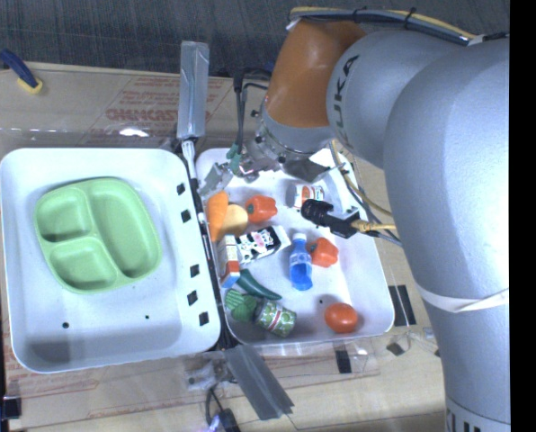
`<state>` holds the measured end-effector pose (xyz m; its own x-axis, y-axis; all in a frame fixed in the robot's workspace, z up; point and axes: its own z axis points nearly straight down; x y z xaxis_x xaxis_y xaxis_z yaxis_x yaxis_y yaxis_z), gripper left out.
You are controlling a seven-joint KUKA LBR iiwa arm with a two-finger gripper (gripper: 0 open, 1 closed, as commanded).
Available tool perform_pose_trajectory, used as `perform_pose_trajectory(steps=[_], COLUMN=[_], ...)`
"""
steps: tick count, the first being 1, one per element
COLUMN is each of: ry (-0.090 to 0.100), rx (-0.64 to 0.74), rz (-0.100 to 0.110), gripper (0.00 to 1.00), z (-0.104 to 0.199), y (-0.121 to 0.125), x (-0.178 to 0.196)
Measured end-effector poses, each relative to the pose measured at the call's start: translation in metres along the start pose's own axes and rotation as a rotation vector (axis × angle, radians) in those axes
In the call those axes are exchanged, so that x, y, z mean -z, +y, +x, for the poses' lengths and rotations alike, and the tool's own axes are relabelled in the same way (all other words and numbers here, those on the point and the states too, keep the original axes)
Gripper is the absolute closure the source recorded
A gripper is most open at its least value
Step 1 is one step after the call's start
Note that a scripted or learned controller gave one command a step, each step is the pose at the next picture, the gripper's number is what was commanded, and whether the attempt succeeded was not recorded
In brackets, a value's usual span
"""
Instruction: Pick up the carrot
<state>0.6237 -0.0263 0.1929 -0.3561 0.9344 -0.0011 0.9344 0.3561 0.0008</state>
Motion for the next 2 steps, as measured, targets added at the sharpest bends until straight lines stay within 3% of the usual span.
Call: perform_pose_trajectory(steps=[2], ry=[0.0], rx=[0.0], rz=[0.0], gripper=[0.0], z=[0.0], y=[0.0], x=[0.0])
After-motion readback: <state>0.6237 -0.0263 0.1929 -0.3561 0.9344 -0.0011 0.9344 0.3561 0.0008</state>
